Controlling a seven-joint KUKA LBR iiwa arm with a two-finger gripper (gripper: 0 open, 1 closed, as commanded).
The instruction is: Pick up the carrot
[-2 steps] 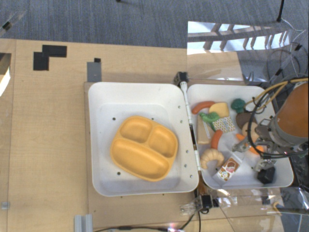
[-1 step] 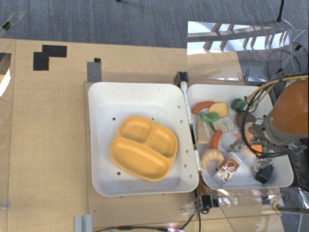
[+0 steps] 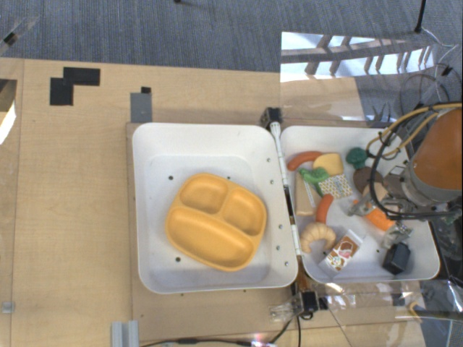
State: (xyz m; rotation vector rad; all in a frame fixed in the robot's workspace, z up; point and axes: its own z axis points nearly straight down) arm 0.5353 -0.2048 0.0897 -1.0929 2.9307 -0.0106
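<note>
Right white plastic bin holds the clutter; left white bin holds the yellow three-compartment plate. Target: the orange toy carrot I take to be the short orange piece in the right half of the right bin, right of the red-orange sausage-shaped toy and far of the small black block. The grey arm with the orange band reaches in from the right, and its two-finger gripper sits directly over the carrot, touching or just above it; height cannot be judged. The carrot is partly covered by the wrist hardware. Its visible part seems to run from far-left to near-right, though the ends are hidden. Claw state: cannot tell, since cables and the wrist body block it. Judgement: almost no sideways offset is left, so the coming move turns on vertical clearance and on closing across the carrot's short axis.
</note>
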